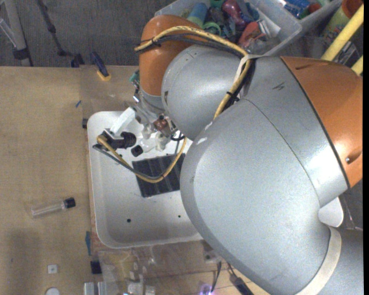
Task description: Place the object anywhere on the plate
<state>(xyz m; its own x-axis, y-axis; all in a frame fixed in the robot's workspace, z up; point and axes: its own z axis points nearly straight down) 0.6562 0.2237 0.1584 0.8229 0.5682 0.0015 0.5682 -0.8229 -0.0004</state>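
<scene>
The gripper (142,136) hangs low at the far end of the white bin (109,224), just beyond the dark flat plate (154,180) near the bin's middle. Whether it grips the object, or where that lies, I cannot tell; judging by the plate's bare visible part, placing is not yet done

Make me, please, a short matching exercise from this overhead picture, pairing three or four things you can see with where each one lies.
Things:
1. clear vial with a black cap
2. dark rectangular pad
3. blue clip
4. box of colourful objects

Places:
A. at the top edge, behind the arm
B. inside the white bin
C. on the bench, beyond the bin's far corner
D. on the bench, left of the bin

Pairs: 1-D, 2-B, 3-C, 4-A
</scene>
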